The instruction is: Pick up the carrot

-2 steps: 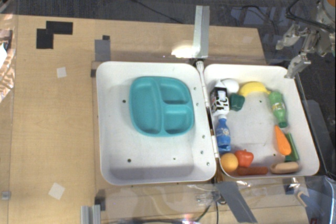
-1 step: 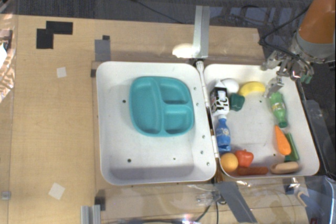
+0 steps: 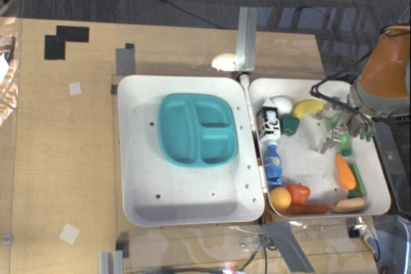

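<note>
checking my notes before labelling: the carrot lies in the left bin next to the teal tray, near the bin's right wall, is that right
Not quite. The carrot lies in the right bin, near its right wall, just below the gripper. The teal tray sits by itself in the left bin. The camera view shows this.

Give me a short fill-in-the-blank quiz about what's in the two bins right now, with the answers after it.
1. The teal divided tray lies in the ______ bin.
2. The carrot lies in the ______ bin.
3. The gripper is above the right bin, and the carrot's colour is ______.
4. The bottle beside the divider is ______ in colour.

Missing words: left; right; orange; blue
</note>
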You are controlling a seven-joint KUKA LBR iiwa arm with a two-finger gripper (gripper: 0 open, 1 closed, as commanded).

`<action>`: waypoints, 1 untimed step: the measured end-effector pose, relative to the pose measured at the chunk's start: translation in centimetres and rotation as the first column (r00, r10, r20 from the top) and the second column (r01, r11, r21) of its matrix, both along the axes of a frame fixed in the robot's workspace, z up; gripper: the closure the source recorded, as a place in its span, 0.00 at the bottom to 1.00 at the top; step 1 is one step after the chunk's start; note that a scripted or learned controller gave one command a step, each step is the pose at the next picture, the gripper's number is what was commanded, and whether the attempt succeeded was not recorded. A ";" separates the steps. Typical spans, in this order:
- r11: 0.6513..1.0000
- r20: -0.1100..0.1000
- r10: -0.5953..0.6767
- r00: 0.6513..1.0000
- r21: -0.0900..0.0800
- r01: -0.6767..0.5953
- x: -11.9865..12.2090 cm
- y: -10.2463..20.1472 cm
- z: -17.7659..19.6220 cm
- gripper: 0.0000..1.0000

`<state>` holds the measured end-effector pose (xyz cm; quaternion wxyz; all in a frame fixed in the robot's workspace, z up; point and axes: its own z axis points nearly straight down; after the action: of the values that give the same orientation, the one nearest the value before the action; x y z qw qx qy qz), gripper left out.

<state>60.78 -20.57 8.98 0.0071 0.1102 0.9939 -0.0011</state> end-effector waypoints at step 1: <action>0.994 -0.001 0.107 0.994 -0.001 -0.107 -8.7 -0.1 0.0 0.00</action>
<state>52.11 -20.63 8.98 0.0068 0.0567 0.9984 -0.0011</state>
